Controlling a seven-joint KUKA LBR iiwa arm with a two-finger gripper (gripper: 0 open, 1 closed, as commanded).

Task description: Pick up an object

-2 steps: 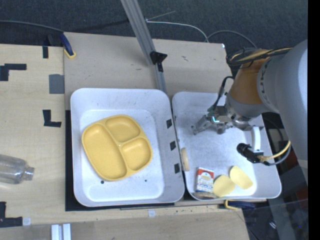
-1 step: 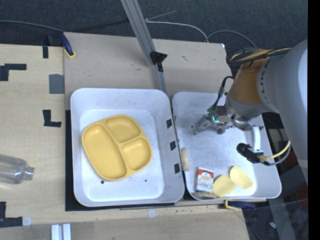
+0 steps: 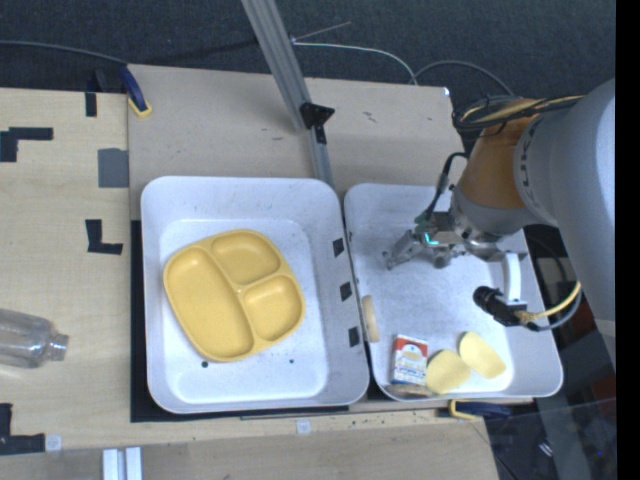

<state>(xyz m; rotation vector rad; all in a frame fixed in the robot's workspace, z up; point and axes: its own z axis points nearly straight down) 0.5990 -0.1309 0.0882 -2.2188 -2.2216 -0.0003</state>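
In the right bin [image 3: 520, 368] my gripper [image 3: 408, 252] hangs over bare white floor in the bin's upper half, pointing left. A small red and white box [image 3: 409, 359] lies near the front edge. Beside it on the right are two pale yellow pieces [image 3: 465, 363], touching each other. A thin beige stick [image 3: 370, 319] rests along the bin's left wall. All of these lie well below and clear of the gripper. The left bin [image 3: 160, 203] holds a yellow divided plate [image 3: 233, 293].
A clear plastic bottle [image 3: 28, 339] lies on the bench at the far left. A slanted metal rail [image 3: 285, 63] runs down to the gap between the bins. A black cable connector [image 3: 500, 306] hangs off the arm above the right bin's right side.
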